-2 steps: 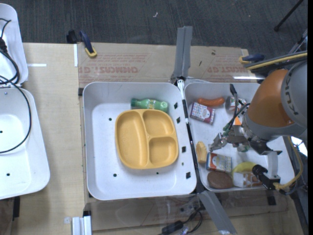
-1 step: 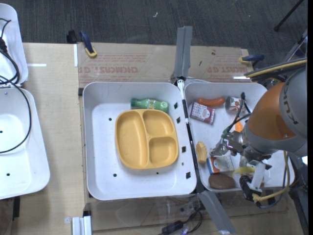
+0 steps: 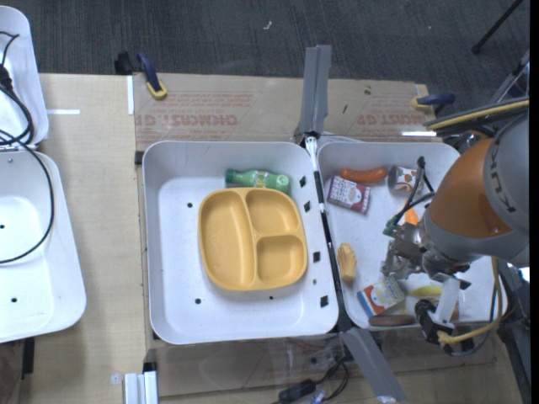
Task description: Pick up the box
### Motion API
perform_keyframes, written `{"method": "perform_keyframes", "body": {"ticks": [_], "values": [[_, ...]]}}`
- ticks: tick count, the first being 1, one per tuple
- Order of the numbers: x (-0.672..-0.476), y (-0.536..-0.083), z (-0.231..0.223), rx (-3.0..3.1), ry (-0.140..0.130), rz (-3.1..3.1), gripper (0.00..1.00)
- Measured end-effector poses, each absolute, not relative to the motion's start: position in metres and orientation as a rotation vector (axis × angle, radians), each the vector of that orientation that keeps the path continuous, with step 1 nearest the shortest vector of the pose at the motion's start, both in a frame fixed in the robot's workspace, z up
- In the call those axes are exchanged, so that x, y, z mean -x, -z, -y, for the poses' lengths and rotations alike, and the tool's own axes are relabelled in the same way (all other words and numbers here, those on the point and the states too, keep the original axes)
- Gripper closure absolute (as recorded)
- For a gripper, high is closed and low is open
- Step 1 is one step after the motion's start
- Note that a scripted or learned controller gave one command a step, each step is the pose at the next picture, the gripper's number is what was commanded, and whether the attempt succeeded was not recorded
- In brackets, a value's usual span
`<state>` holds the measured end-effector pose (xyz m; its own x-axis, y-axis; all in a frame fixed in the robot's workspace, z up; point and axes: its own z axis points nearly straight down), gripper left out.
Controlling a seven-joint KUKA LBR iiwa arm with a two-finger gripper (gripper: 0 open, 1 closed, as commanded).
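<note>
Lying flat in the far half of the right bin (image 3: 455, 150), near the wall shared with the other bin: a small maroon box (image 3: 348, 193) with a pale label, slightly skewed. Just beyond it, an orange sausage toy (image 3: 364, 175); to that one's right, a small tin-like item (image 3: 406, 178). Apart from all of these, untouched by the gripper.

Nearer the front of the same bin, well apart from the box: the gripper (image 3: 396, 265), low over the bin floor, hanging from the grey arm (image 3: 484, 200) with its orange band. Spread or pressed together: cannot tell, too dark and cluttered there. Right beside the gripper's tip, a white-and-blue pack (image 3: 383, 296); whether touched or merely close, not clear. Around it, a tan bread-like piece (image 3: 346, 262) by the shared wall, something yellow (image 3: 425, 291) and something brown (image 3: 392, 319) at the front rim.

In the left bin (image 3: 168, 251): a yellow divided plate (image 3: 253, 238) in the middle, and a green bottle (image 3: 257, 178) on its side just behind it.

Beneath both bins, a cardboard sheet (image 3: 210, 108) on the counter (image 3: 93, 108).
</note>
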<state>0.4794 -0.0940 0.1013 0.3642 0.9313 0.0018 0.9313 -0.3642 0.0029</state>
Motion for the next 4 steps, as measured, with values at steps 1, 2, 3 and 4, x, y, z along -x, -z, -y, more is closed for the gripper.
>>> {"method": "perform_keyframes", "body": {"ticks": [1, 2, 3, 4], "values": [[-0.479, -0.101, 0.094, -2.595, -0.004, -1.770, 0.00], [-0.541, -0.090, 0.109, -2.648, 0.007, -1.693, 0.00], [-0.617, -0.191, 0.086, -2.749, 0.005, -1.519, 0.00], [-0.574, -0.090, 0.099, -2.716, 0.007, -1.583, 0.00]]}}
